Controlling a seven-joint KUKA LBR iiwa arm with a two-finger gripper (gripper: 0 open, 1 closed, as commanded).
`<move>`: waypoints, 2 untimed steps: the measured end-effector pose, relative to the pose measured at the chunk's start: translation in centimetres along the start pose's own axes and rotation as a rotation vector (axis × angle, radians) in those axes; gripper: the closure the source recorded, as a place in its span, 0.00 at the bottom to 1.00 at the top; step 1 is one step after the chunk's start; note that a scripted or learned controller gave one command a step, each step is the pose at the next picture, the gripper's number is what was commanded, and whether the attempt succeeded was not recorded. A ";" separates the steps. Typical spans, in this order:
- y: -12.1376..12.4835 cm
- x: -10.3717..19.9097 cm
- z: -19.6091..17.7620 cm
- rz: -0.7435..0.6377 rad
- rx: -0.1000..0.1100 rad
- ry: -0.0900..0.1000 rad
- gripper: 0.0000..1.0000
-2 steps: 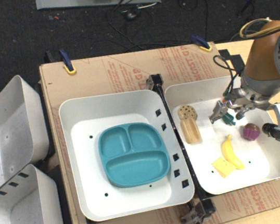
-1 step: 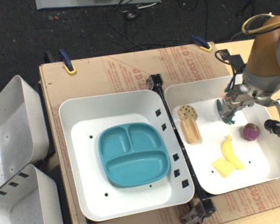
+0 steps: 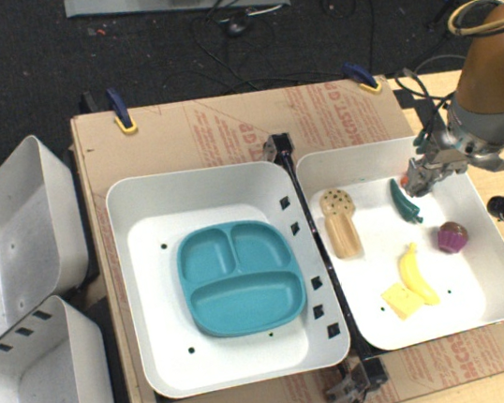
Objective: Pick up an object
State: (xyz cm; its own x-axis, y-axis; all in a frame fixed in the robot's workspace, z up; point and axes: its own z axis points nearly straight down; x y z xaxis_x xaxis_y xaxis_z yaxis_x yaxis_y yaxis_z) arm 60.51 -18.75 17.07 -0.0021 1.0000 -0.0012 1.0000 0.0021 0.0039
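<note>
1. The grey arm (image 3: 487, 97) with its orange band is reaching in from the right side and is bending down over the right bin (image 3: 495, 299). The gripper (image 3: 416, 177) is hanging just above the upper end of a dark green curved piece (image 3: 406, 202), near the far right part of that bin. I am judging that the green piece is the thing the arm is aiming at, because the gripper is standing right over it.
2. I cannot tell if the gripper is open or closed; the tip is too small and dark here, and nothing is showing clearly as held.
3. The things that can be picked are all lying in the right bin, five by my count: one tan wooden piece with dots (image 3: 340, 222) near the divider, one green piece, one purple round object (image 3: 452, 236) near the right wall, one yellow banana (image 3: 416, 276), and one flat yellow block (image 3: 400, 300) touching the banana.
4. The left bin (image 3: 131, 215) is carrying one teal plate (image 3: 241, 278) with three compartments, lying flat in the middle.
5. The two bins are sitting side by side on a cardboard sheet (image 3: 212, 131) on the desk. Two yellow clamps (image 3: 125, 121) at the far edge are holding the sheet, I think so that it is not sliding.
</note>
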 end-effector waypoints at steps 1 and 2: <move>1.1 -0.1 -4.8 -0.001 -0.003 -0.001 1.00; 1.2 -0.1 -8.3 -0.001 -0.002 -0.001 1.00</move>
State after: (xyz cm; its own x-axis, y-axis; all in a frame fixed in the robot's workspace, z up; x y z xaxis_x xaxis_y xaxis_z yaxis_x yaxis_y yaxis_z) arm 61.66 -18.85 25.39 -0.0027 1.0000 -0.0020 1.0000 0.0027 0.0056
